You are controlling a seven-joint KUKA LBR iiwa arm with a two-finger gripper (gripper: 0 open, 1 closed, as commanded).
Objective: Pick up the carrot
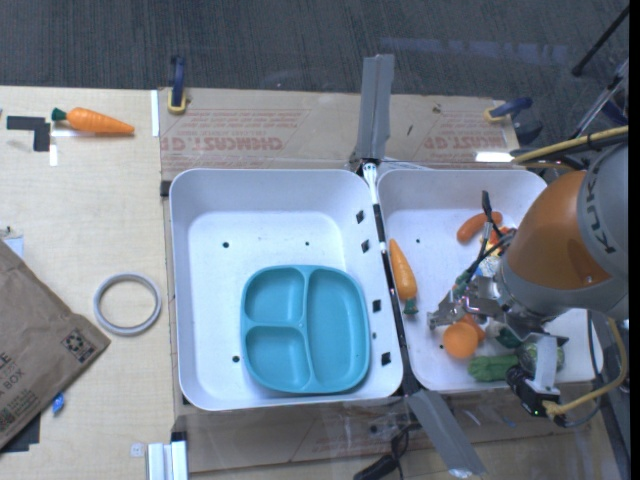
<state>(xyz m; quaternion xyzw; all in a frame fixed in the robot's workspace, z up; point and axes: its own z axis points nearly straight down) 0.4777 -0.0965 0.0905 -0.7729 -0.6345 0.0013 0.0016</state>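
Orange carrot by the divider, gripper off to its right

Orange carrot [402, 269] lies in the right bin [430, 193], lengthwise against its left wall, just beside the divider between the two bins. Gripper [458, 313] hangs low in the same bin, near the carrot but apart from it, right above a round orange fruit [461, 341]. Cannot tell how the jaws stand (metal and cables clutter that spot), and nothing is visibly held.

Step in hand, as I judge it: line up over the carrot and come down. To do it well, shift left toward the wall, turn the wrist so the jaws close across the carrot's short width, and aim at the thick middle, not the taper. The wall is the risk: one finger needs room between carrot and rim, or it lands on the rim and the try fails. Keep off the round fruit while moving.

Counts: two white bins, left bin [200, 218] and the right one; one teal divided plate [305, 328] in the left bin; two carrots, the second carrot [95, 121] out on the bench top left; one tape ring [127, 302]; one green item [490, 368]; one more orange piece [472, 228] at the back of the right bin
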